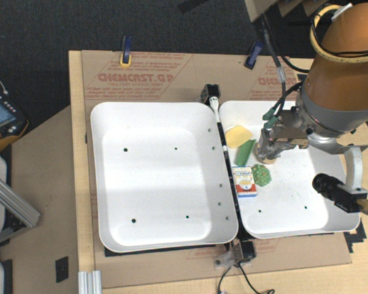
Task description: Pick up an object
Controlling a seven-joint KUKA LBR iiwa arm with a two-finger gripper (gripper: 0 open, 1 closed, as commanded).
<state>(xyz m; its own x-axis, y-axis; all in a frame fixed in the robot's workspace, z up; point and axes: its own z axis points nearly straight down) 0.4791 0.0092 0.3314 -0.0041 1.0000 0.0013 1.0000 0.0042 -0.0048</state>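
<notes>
Camera view looks down at a slant on a cardboard-covered desk carrying two shallow white bins. The left bin takes up the middle of the frame; the right bin sits at right of centre, and all the loose things lie bunched against its left wall. A yellow wedge-like piece lies uppermost, a green elongated piece slants just below it, a small round green knobbly object sits lower, and a small white carton with a blue and red label lies touching or just beside the round one, along the bin's left edge.

The arm comes in from the upper right, and its claw hangs over this cluster, just right of the green elongated piece and just above the round green object. Whether the claw is spread or pressed together I cannot tell; the wrist body hides its tips, and nothing can be seen pinched in it.

All four things look small and light, likely plastic toy food. The carton seems stiff with flat faces, so gripping across its narrow width would probably hold best. The round green object looks bumpy and may roll off; the elongated piece would be best taken across its middle. Crowding against the wall leaves little room on that side.
</notes>
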